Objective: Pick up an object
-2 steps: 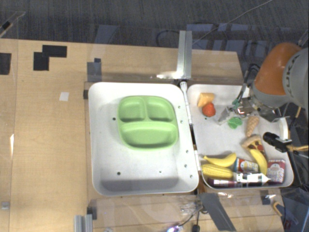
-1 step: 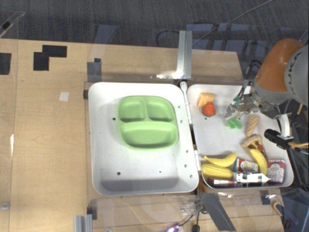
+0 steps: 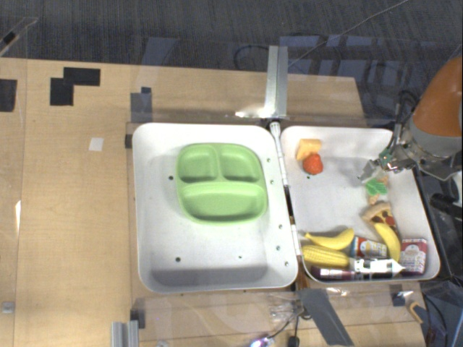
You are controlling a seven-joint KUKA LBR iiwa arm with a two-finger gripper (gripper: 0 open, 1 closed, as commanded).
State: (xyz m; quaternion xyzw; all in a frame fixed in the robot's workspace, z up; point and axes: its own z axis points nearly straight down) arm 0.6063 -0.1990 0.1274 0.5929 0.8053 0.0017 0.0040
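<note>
My gripper hangs low over the right bin's far right side, just above a small green item. Nothing shows held in it. The same bin holds a yellow wedge and a red round fruit at its back left. A tan slice lies just below the green item. Along the front wall lie a banana, a corn cob, another banana, a small bottle, a dark tube and a red pack.
The left bin holds a green divided plate. A metal post stands behind the seam between the bins. The arm's orange band looms over the right bin's far right corner.
</note>
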